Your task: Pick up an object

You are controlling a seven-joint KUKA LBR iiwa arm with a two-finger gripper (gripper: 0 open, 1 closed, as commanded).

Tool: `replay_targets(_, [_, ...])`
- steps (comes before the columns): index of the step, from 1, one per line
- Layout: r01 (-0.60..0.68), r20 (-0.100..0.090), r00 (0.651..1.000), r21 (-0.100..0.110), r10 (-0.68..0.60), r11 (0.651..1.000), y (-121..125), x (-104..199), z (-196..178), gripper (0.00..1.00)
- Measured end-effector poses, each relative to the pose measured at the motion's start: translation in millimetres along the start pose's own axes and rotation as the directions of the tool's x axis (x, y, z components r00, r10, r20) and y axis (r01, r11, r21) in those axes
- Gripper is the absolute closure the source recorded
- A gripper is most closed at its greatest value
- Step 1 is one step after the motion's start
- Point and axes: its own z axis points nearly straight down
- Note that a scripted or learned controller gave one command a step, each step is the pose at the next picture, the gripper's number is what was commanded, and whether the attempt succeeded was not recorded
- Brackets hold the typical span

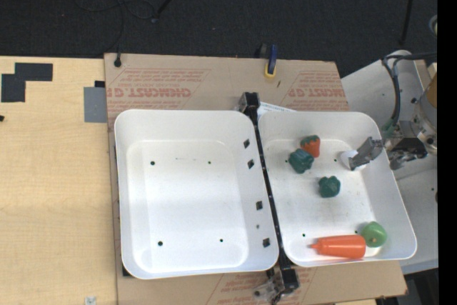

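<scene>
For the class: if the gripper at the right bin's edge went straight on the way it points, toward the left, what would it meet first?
Probably the dark green piece beside the small orange piece. The gripper aims roughly at them across the right bin; its height above the floor is unclear.

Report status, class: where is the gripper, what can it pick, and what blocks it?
Gripper at right bin's right rim, holding nothing seen. Nearest: teal pieces, orange carrot, green ball. Nothing in the way.

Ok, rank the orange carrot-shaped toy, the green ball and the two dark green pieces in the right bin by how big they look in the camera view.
1. orange carrot-shaped toy, clearly the largest.
2. green ball.
3. The two dark green pieces look about alike, so no ranking between them; the ball is only slightly bigger.
</scene>
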Motion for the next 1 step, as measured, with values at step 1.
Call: replay_targets(1, [0.003,-0.006,1.000,0.017,-0.003,1.000,-10.3,64.9,179.1,0.00])
